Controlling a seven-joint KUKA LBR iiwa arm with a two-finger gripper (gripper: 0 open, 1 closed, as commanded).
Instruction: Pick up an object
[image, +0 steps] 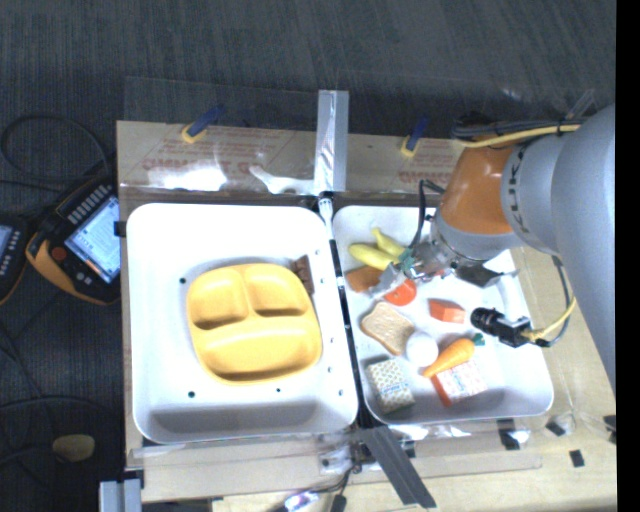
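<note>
The right bin (535, 385) is crowded: banana (372, 252) at its 10 o'clock, tomato (400, 293) just below, bread (387, 325), egg (422, 349), carrot (452, 354) and two cartons toward 6 o'clock. Open floor lies along its right wall. The left bin (150, 300) carries a yellow tray (254, 320). The gripper (412, 262) sits between banana and tomato; its opening cannot be told.

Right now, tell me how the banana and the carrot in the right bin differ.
The banana is yellow; the carrot is orange with a green tip. The banana lies near the bin's far left corner, beside the gripper; the carrot lies nearer the front, between the white egg and a small carton. The banana curves; the carrot tapers straight. Both are toy foods lying flat in the right bin.
</note>
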